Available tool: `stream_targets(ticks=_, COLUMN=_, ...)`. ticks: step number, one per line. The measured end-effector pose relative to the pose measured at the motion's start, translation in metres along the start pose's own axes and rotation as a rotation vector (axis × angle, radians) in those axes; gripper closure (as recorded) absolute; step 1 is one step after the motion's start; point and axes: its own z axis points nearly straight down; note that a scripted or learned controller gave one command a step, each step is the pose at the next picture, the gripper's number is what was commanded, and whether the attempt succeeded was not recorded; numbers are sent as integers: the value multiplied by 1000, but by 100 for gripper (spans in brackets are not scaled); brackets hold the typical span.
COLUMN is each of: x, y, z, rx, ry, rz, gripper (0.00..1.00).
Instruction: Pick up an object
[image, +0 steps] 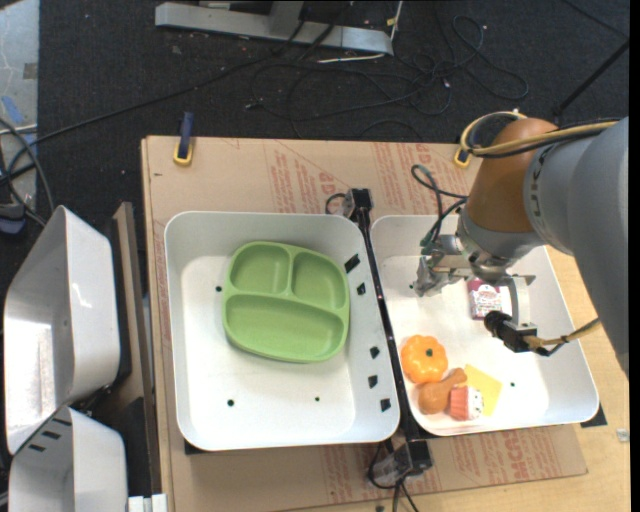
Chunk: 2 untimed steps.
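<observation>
The gripper (478, 283) hangs low over the right white bin (560, 395), right above a small pink-and-white box (484, 298), but I cannot tell its state, nor if it holds the box.

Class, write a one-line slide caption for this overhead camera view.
Gripper poised over right bin near toy pumpkin; green tray in left bin.
</observation>
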Motion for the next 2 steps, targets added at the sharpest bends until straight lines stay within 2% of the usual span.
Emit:
stream_targets(ticks=1, x=-6, y=9, z=-57, rx=-5, ry=0, rz=-3, gripper=100)
stream_targets(ticks=2, x=-15, y=8, z=-115, rx=-6, ry=-1, rz=-1, gripper=100)
